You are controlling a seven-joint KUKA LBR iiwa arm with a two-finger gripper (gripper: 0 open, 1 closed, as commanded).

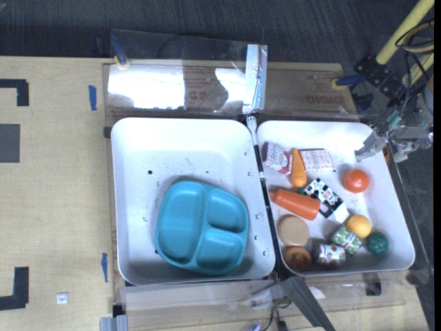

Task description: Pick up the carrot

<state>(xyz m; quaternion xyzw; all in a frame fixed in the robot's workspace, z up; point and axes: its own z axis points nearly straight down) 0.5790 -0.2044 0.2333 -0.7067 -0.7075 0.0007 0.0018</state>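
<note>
Nearest the camera in the right bin [403, 254], a brown disc [298, 257] and a printed can [332, 254] are lying along the front wall. A second can [346, 239] is leaning just behind, and a green ball [377, 243] is sitting in the front right corner. A tan disc [293, 230] is resting just behind the brown one, and a yellow fruit [358, 225] is sitting near the cans.

In the left bin [131, 185], a blue divided plate [202, 227] is lying towards the front.

Further back in the right bin, a red-orange stick [295, 202] is lying slantwise, touching a black-and-white block [324, 195]. The carrot [298, 169] is lying just behind them, in the middle of the bin's back half, its thin end pointing away from the camera. It is sitting between a red packet [275, 157] and a pale packet [317, 160]. A red ball [356, 180] is sitting to the right, apart from the carrot.

The gripper [373, 145] is hanging over the bin's far right corner, well apart from the carrot and carrying nothing visible. Whether it is open or closed cannot be told.
</note>
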